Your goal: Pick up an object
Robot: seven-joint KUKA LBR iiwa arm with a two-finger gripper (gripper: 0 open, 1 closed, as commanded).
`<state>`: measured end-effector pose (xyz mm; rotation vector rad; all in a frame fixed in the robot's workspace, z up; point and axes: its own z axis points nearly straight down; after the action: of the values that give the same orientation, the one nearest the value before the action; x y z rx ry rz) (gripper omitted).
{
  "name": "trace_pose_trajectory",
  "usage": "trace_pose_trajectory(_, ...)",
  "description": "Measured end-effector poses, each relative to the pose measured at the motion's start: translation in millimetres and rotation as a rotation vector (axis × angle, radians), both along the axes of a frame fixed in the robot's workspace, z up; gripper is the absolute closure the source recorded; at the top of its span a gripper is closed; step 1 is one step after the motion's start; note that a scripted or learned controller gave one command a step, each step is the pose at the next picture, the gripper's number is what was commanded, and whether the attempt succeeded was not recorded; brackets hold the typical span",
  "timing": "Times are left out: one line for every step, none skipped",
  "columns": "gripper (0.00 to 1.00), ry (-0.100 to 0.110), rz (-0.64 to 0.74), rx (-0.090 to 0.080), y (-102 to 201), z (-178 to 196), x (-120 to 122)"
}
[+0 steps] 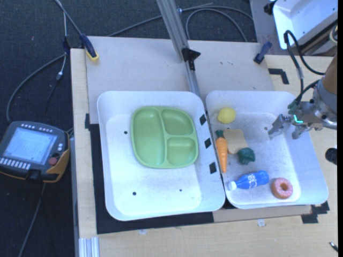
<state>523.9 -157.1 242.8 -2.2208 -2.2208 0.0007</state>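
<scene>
Nearby, pink ring doughnut (282, 188), blue bottle (251, 180)

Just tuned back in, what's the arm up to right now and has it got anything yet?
Nothing is grabbed yet. The gripper sits open over the right bin's upper right part, above bare floor, with nothing between its fingers. The toys lie to its left and below: a lemon, a carrot, a tan block, a green broccoli piece, a blue bottle and a pink doughnut. The left bin holds a green divided plate.
</scene>
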Motion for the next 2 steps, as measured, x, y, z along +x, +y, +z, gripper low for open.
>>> trace_pose_trajectory(0.0,-0.002,0.001,-0.001,0,1,1)
trace_pose_trajectory(0.0,0.005,0.001,0.003,11,-54,2)
